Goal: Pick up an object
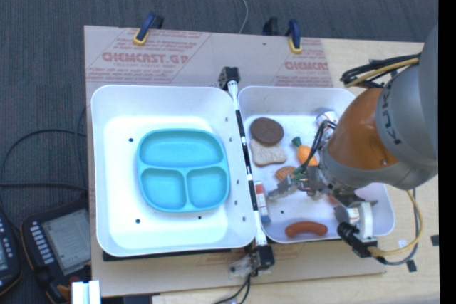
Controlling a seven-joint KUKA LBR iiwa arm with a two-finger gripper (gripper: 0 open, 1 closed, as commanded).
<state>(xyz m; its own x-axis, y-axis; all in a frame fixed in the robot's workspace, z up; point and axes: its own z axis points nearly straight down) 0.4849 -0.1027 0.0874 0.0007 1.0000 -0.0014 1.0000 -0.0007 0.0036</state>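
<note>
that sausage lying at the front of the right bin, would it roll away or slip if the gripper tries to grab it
Probably, somewhat. The sausage looks like a smooth, rounded cylinder lying flat on the bin floor, so a nudge from the side could roll it. Its glossy skin suggests a slippery grip. It seems small and probably light, so it may skid rather than stay put.

The light brown protective sheet covering the bench board [214, 53] carries red printed lettering. Above the far edge of the left white bin [100, 153], the words "CHEMCAST GP" read clearly across the sheet. The same red print repeats to the right of that bin, above the neighbouring one, where "CHEMCAST" shows beside a yellow clamp. Dark letters run down the grey arm segment [420, 117] on the right; only a "K" and part of a "U" can be made out.
</note>
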